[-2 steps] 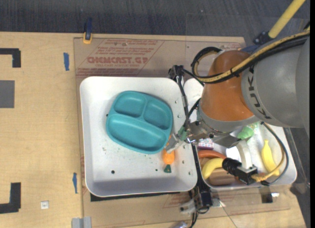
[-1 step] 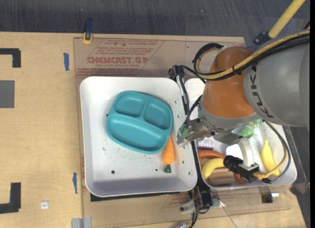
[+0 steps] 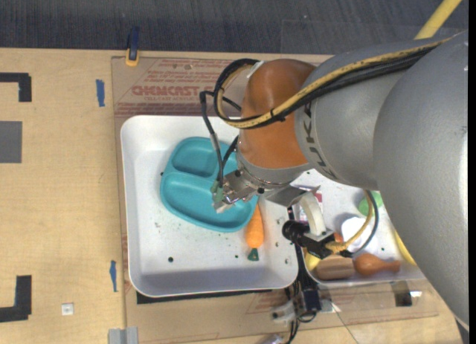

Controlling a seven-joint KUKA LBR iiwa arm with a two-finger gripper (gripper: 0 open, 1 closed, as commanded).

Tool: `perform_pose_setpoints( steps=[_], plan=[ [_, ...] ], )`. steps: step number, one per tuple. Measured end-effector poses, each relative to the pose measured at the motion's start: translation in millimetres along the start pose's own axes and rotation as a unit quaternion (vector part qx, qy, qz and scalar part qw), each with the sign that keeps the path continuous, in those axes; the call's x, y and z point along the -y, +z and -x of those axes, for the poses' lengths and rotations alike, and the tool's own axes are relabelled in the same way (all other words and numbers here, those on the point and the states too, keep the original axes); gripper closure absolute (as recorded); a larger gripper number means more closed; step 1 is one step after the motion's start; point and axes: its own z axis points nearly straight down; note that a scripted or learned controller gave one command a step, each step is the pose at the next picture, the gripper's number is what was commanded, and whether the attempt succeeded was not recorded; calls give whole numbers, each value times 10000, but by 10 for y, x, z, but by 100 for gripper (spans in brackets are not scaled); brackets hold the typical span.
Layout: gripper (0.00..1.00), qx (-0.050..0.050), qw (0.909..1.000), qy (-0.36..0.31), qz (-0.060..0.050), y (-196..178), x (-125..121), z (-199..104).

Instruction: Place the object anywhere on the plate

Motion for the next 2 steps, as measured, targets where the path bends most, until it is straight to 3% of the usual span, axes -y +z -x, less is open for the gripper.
perform_pose_setpoints(
  steps=[1,2],
  plan=[
    [100,13,9700,2431,-3,-208,-559,-299],
    [0,19,9700,2432,-11,-206,-555,-290]
  ],
)
